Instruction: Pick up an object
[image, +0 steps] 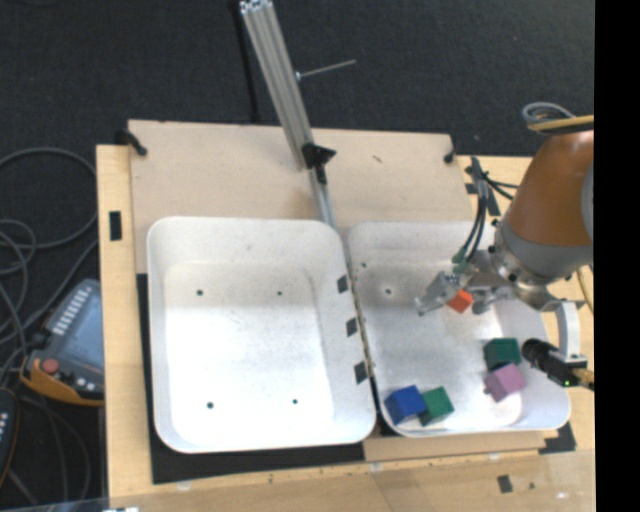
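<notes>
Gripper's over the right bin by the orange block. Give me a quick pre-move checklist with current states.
1. Gripper over the right bin: ok.
2. Orange block at the fingertips: ok.
3. Block actually held between the fingers: cannot tell; the view is too coarse.
4. Block lifted off the bin floor: cannot tell.
5. Dark green block and purple block apart from the gripper: ok.
6. Blue block and green block at the near edge, out of the way: ok.
</notes>
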